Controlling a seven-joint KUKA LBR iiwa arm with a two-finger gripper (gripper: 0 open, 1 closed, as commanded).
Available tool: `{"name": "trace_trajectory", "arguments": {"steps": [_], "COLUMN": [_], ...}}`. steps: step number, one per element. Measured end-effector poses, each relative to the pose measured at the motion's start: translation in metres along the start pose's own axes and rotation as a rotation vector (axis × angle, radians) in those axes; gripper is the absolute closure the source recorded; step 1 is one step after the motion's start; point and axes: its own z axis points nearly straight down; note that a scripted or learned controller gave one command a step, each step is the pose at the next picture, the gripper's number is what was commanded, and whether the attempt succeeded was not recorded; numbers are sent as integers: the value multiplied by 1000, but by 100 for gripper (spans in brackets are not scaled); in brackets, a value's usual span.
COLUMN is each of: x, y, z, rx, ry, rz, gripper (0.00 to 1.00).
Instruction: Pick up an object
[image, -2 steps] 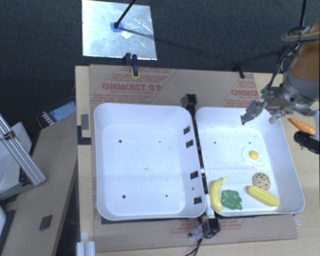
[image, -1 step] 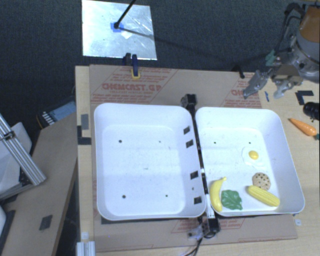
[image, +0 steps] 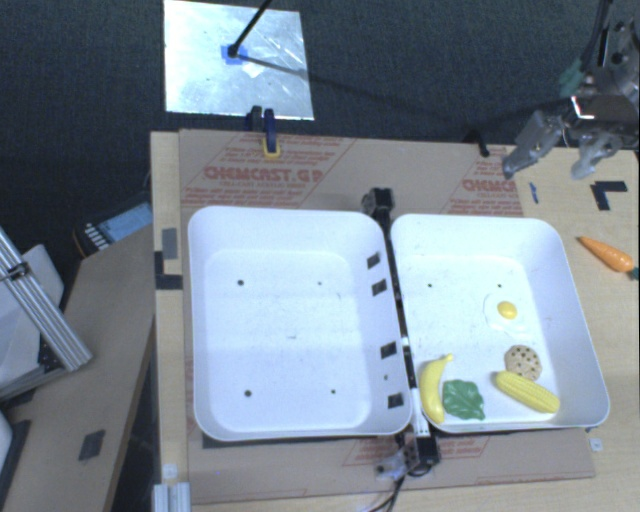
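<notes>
The gripper (image: 562, 148) hangs up high past the far corner of the right bin (image: 570, 262) with its fingers apart and nothing in them, so it must next come down over a toy like the banana (image: 432, 388) near the front.

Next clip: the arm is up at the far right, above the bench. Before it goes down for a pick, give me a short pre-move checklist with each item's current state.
1. Targets available: ok. The right bin holds a banana, green leaf, corn cob, cookie and fried egg.
2. End effector clear of the bins: ok, it sits beyond the right bin's far corner.
3. End effector carrying nothing: ok, nothing shows between the fingers.
4. Fingers open for a grasp: ok, they look spread.
5. Targets separated: not ok for the banana and leaf, which touch; egg stands alone.
6. Carrot reachable: cannot tell; it lies outside the bins.
</notes>
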Motion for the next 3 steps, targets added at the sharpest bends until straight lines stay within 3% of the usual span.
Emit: {"name": "trace_trajectory", "arguments": {"steps": [1, 2, 3], "x": [-5, -5, 57], "y": [-72, -68, 40], "z": [-39, -49, 16], "rx": [9, 6, 13], "ry": [0, -2, -1], "rz": [4, 0, -1], "gripper": [0, 100, 100]}}
